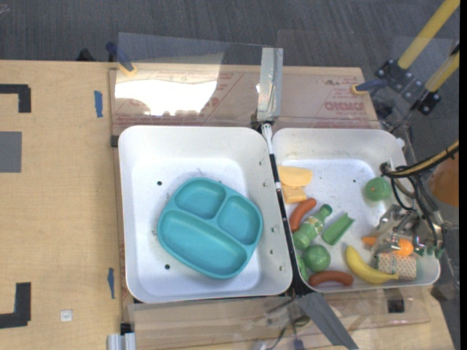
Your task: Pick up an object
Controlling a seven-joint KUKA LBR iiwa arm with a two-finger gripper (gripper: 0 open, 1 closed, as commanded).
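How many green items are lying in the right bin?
4: a round one near the far right wall, a bottle and a block mid-bin, a ball nearer the front. The claw may hide more.

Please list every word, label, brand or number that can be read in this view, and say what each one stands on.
Red print on the clear plastic sheet behind the right white bin: a short line of letters near the sheet's right end, seen reversed and too blurred to read.
A second small red line sits above it, also unreadable.
No other text can be made out on the teal divided plate, the toy foods or the bench.
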